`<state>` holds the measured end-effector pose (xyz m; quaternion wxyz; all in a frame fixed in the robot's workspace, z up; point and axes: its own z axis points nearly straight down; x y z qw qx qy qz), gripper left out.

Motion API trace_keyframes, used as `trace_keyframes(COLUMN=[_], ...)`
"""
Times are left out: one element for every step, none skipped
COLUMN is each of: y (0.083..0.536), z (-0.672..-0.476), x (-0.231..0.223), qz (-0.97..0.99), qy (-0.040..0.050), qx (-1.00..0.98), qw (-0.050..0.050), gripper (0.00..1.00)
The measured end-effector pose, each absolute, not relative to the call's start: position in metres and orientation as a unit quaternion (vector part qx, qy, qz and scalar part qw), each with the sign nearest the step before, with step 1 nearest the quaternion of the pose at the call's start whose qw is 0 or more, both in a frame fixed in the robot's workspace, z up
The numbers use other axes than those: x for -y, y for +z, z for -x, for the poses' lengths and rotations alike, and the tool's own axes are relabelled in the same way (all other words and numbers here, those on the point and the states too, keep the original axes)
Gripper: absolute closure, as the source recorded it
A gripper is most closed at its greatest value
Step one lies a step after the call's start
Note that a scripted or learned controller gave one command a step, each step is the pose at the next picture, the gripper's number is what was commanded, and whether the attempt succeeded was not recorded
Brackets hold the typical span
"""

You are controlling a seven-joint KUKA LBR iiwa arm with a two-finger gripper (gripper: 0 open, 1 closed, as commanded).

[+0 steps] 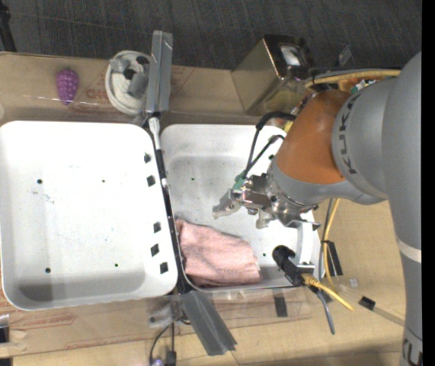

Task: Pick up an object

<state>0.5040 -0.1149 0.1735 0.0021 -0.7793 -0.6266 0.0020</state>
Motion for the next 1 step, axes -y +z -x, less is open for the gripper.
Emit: trace_keyframes(y=[0.1559], z=[-0.5258], x=[0.1179], qz=[0.669], qy=[0.0004], qx=[0.743], qw=[0.0], gripper=[0.0])
